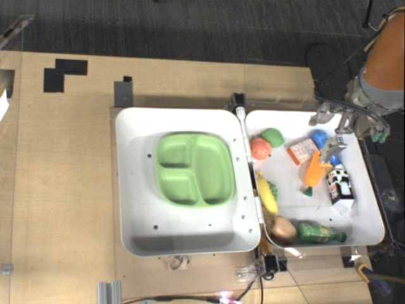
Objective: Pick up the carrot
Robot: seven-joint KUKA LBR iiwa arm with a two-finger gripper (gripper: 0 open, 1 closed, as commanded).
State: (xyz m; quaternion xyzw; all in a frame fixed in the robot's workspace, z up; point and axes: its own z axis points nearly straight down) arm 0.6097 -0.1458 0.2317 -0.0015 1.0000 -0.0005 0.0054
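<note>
While dark carpet fills the top of the frame, a light wooden tabletop [57,189] spreads across the left and centre, marked with black patches at upper left. Two shallow white bins sit on it side by side. The left bin [136,227], at centre frame, carries a green divided plate [193,168].

The right bin [364,223], at right of frame, holds a scatter of toy food: a green ball [273,135] and a red-orange ball [260,148] near its upper left, a banana [267,195] along its left wall, a brown potato-like piece [283,228] and a green bottle [321,234] along its lower edge, an orange box [302,151], a blue object [318,137] and a black-and-white carton [340,185].

The carrot [312,171] lies at the middle of the right bin, between the orange box and the carton: a slim orange body running top to bottom, its green tip pointing toward the lower edge.

The claw [337,142] hangs at upper right of the bin, just above the carrot's top end, the orange-banded arm [386,49] behind it. Whether it is spread or closed cannot be told, and nothing shows in its grip.
</note>
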